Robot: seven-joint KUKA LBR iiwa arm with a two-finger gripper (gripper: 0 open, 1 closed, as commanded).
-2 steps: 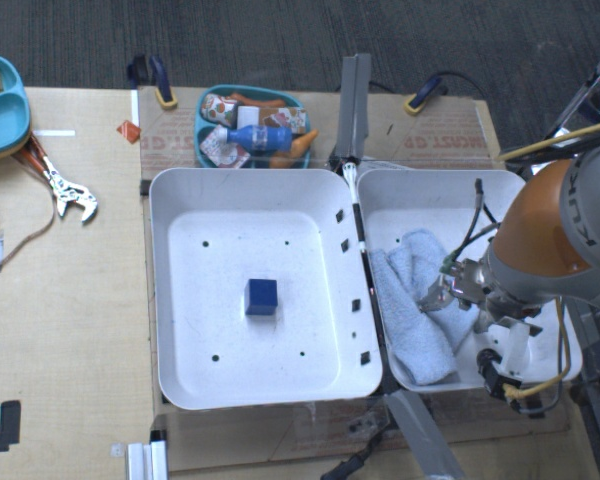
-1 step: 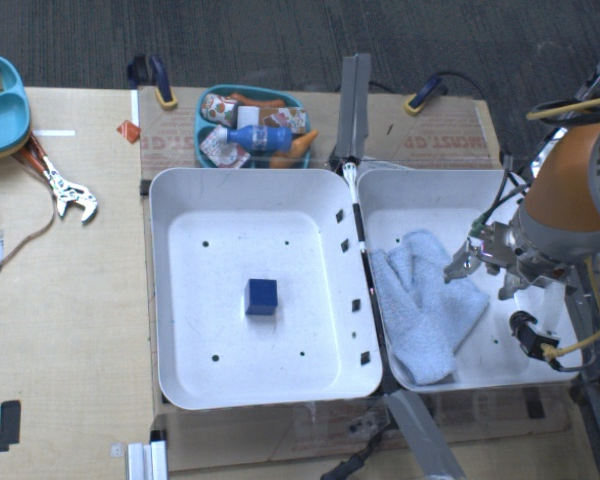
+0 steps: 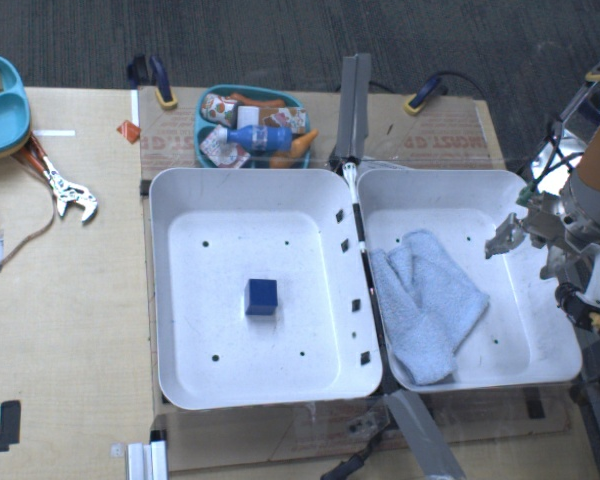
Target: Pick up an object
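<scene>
Picking up an object is the step in hand, and it is judged to be at its start, since nothing is seen held. The desk [image 3: 70, 318] carries two shallow white bins side by side, and the scene is best read from these downward. In the right bin [image 3: 540, 358] a pale blue cloth [image 3: 428, 303] is spread, rumpled and folded on itself, from near the dividing wall toward the bin's middle; in the left bin [image 3: 180, 368] a small dark blue block [image 3: 262, 296] is set alone on the floor, well apart from every wall. The tool [image 3: 525, 230] is seen at the right bin's far right side, above its rim, with the arm behind it; how far it is open cannot be told, and no object is seen in its hold. The cloth is judged the nearer target, being just beside the tool in the same bin. For a good grasp of it, a raised fold near the cloth's upper middle should be aimed at, so that the fabric is pinched rather than pressed flat against the floor. If the block is chosen instead, the tool must be carried across the dividing wall, lined up square with two opposite faces, and lowered straight, because a small hard block is easily knocked aside by an off-centre descent. A slow lift is advised in either case.
</scene>
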